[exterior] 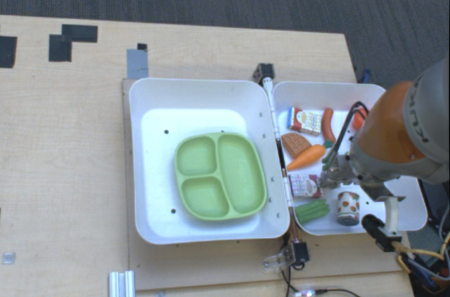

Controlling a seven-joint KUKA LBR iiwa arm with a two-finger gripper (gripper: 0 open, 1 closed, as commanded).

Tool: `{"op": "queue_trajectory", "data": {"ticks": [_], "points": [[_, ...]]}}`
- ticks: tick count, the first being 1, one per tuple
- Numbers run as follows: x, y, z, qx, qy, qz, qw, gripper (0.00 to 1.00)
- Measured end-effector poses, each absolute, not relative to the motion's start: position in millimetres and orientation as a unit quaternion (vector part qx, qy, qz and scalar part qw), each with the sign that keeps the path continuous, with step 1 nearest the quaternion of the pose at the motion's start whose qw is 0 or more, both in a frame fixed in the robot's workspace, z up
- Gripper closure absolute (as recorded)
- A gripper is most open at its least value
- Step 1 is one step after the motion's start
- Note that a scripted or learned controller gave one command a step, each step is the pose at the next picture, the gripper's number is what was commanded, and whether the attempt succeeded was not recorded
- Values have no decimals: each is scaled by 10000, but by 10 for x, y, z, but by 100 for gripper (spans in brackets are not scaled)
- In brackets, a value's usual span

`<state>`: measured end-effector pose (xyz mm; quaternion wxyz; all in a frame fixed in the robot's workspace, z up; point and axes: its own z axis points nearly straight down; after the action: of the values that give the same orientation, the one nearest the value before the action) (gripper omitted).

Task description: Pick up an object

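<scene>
Left bin [144, 148]: green divided plate [221, 176]; right bin [415, 211]: carrot [304, 158], can [347, 207]; gripper [330, 172] state unclear

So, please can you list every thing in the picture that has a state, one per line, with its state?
Green divided plate: upright in the left bin, compartments bare.
Carrot: lying in the right bin.
Green pods: lying near the front wall.
Small can: lying on its side.
Sausage: lying at the back.
End effector: low over the right bin's items, grip unclear.
</scene>
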<state>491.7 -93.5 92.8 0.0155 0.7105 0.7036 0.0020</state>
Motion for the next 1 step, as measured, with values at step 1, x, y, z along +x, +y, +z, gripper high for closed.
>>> {"op": "queue_trajectory", "data": {"ticks": [1], "points": [[4917,-933,928,7106,7035,19,157,0]]}}
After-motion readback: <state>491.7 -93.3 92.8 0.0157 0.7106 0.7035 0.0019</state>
